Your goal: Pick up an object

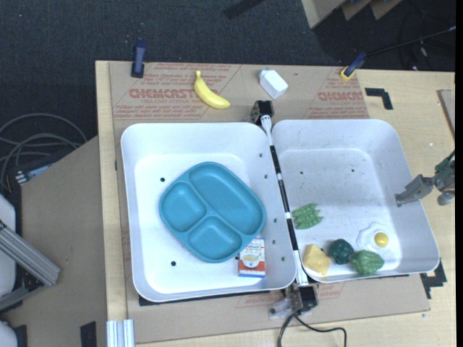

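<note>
The right bin (340,157) holds several toy foods along its near side: a green pea pod (307,215), a yellow wedge (315,259), a dark green broccoli piece (341,250), a light green leafy piece (367,262) and a fried egg (375,238). In the left bin (145,157) lie a blue divided plate (210,212) and a small orange-and-white carton (252,259). My gripper (428,186) is at the right bin's right rim, up and to the right of the fried egg, and touches none of the objects.
A yellow banana (210,92) and a small white block (273,83) lie on the cardboard behind the bins. Between the two bins runs a raised rim (278,186). The far half of the right bin's floor is bare white.
</note>
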{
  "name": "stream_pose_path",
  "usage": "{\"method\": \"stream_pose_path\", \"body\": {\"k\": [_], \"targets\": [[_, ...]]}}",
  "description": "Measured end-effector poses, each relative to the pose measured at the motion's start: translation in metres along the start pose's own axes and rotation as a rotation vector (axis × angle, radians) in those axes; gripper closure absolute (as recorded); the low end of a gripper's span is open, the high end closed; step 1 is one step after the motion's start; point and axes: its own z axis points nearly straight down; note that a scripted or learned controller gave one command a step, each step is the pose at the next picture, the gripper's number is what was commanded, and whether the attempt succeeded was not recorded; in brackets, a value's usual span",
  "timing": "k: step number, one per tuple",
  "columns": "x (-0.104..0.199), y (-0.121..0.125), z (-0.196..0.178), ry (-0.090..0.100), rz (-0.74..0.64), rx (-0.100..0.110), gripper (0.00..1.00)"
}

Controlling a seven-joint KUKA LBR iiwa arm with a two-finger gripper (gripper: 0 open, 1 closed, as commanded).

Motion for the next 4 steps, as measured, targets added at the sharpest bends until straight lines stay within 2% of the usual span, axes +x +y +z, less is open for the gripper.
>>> {"method": "stream_pose_path", "body": {"k": [2, 3, 4], "targets": [[-0.002, 0.0, 0.007, -0.002, 0.0, -0.003, 0.0], [-0.002, 0.0, -0.027, -0.003, -0.001, -0.004, 0.0], [-0.002, 0.0, 0.025, 0.0, 0.001, 0.0, 0.0]]}}
